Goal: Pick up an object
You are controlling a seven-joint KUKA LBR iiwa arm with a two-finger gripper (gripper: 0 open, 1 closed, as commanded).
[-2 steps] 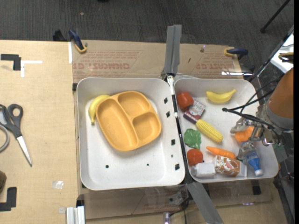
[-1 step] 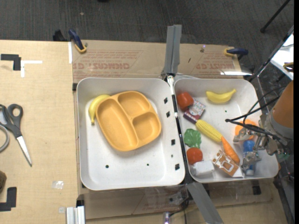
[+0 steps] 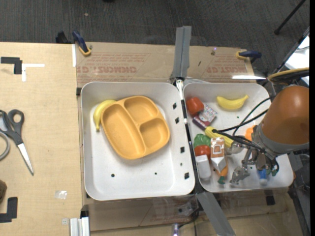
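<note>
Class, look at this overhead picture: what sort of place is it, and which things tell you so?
Most likely a robotics lab bench. A robot arm reaches over two white bins, toy food such as a banana fills one, and scissors lie on the workbench.

Right bin, my side, contents: one yellow banana lying flat near the far wall; one red tomato-like piece at the far left corner; a small purple-and-white packet just beside it; a green piece by the left wall; an orange-and-white carton, tilted; a white block near the front left.
</note>
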